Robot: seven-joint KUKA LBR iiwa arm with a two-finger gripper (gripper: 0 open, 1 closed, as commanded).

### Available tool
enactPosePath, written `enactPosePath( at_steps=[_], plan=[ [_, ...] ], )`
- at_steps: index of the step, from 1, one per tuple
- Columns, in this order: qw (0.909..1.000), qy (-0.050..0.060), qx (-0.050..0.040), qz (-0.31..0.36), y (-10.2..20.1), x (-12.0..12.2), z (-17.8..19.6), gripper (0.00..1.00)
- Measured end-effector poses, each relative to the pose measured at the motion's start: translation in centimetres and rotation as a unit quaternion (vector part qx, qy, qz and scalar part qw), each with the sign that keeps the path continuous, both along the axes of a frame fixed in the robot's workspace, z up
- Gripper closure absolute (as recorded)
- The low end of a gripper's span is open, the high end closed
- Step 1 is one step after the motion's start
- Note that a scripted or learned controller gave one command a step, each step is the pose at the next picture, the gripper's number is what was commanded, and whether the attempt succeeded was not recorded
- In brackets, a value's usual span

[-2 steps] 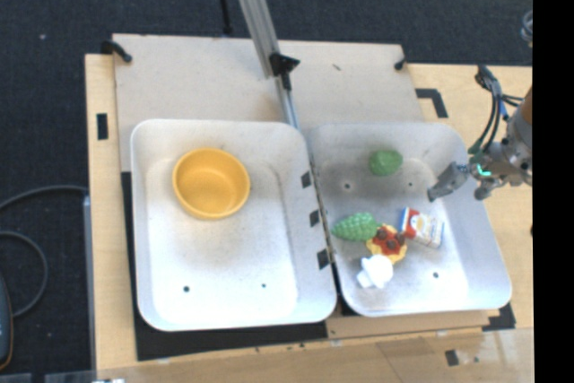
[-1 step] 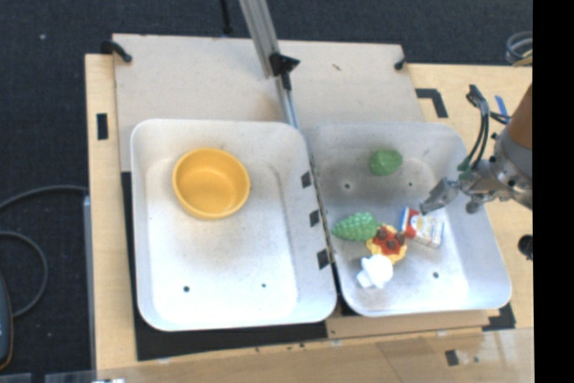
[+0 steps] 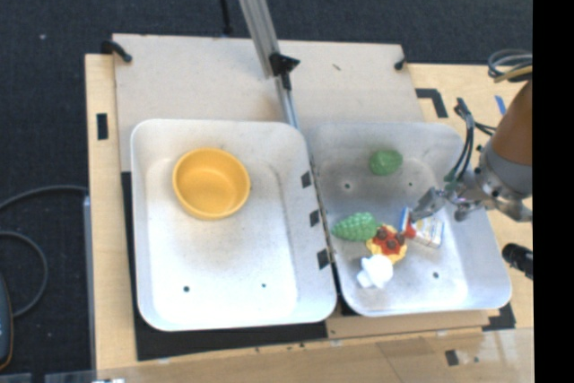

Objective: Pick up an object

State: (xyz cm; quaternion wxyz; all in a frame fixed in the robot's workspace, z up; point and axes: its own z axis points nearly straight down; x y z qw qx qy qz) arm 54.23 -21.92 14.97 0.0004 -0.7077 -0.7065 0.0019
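At the frame's lower right, in the right bin, I see a white toy, then a red-yellow piece and a green lump packed close. A clear item lies just beside the gripper; I'd take that one. I can't tell how the claw stands. I'd drop straight, avoiding neighbours. Further up sits a green ball; the yellow bowl is left.
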Motion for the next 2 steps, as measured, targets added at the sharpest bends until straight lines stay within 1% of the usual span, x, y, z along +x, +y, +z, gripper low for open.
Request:
enactPosePath(
  at_steps=[1, 2],
  plan=[
    [1.0, -0.005, 0.0, 0.0, -0.2, 0.2, -4.6, 0.0],
    [1.0, -0.009, -0.001, -0.001, -0.3, 0.5, -3.2, 1.0]
  ],
)
